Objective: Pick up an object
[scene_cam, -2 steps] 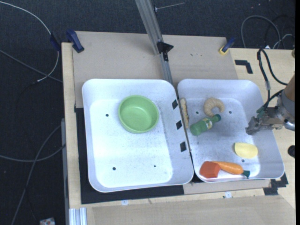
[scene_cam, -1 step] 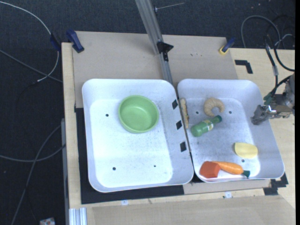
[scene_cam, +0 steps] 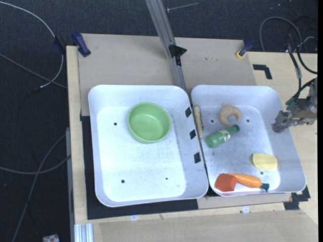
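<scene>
A green bowl is sitting upright in the left bin, near its top. In the right bin, a tan croissant is lying near the top. Just below it a green bottle is lying on its side, tilted. A yellow piece is resting lower right. An orange carrot is lying at the bottom, touching a red piece.

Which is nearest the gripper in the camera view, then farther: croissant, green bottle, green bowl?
From the gripper at the right bin's right rim:
1. Croissant, right bin, upper middle.
2. Green bottle, right bin, just left of and below the croissant.
3. Green bowl, left bin, farthest.
</scene>
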